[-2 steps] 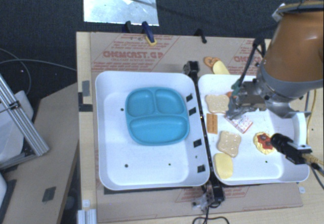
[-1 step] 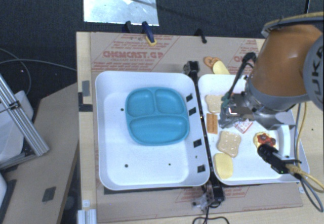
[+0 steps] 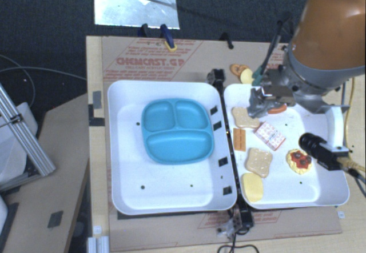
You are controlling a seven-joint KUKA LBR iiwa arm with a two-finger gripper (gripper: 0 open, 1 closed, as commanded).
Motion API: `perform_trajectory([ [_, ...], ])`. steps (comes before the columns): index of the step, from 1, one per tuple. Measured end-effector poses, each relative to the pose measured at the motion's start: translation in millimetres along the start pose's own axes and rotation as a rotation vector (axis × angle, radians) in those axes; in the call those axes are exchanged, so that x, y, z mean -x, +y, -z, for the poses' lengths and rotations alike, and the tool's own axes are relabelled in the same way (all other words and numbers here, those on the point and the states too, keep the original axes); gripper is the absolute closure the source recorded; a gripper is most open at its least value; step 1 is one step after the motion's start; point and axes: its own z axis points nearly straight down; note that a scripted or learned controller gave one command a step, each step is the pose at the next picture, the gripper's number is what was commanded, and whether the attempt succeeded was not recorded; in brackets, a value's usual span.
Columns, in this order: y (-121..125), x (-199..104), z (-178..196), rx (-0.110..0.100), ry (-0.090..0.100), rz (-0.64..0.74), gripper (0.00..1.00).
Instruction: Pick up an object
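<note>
camera view: finds the gripper (image 3: 260,100) low over the right bin (image 3: 337,189), up and left of the red-checked packet (image 3: 270,135), hung from the grey arm (image 3: 331,29) with its orange band. cannot tell whether apart or together, with the metal tip bunched into one dark shape from this slant; sees nothing clamped in it. takes the likeliest target to be the toast slice (image 3: 246,117), flat on the bin floor just left of the packet and right under the gripper tip, touching it or nearly so, hard to say which. judges that slice a toy food: light, stiff, thin, probably smooth plastic and a bit slippery, not fragile. would want a hold across two opposite edges near the middle, pressed well down to the floor, with little height to bite on and an easy skid sideways. notes a red sausage-like piece (image 3: 277,109) just above the packet, close beside the gripper and likely to be bumped. places a second bread slice (image 3: 258,161) just below the packet, a yellow piece (image 3: 253,187) further below, a round tart with red topping (image 3: 299,160) to the packet's lower right, and an orange cracker strip (image 3: 239,139) to its left by the bin wall. puts the blue divided plate (image 3: 177,131) well to the packet's left, in the left bin (image 3: 126,189).
</note>
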Motion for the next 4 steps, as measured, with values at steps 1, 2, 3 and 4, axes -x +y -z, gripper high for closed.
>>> perform_trajectory([
  [1,-1.7,-30.5,-35.5,-0.015,-0.003,-0.001,1.00],
  [2,0.8,-21.0,76.6,0.000,-0.001,-0.005,1.00],
  [3,1.2,-80.0,-30.3,-0.024,-0.004,0.000,1.00],
  [4,-5.2,-129.8,-139.6,-0.027,-0.006,-0.002,1.00],
])
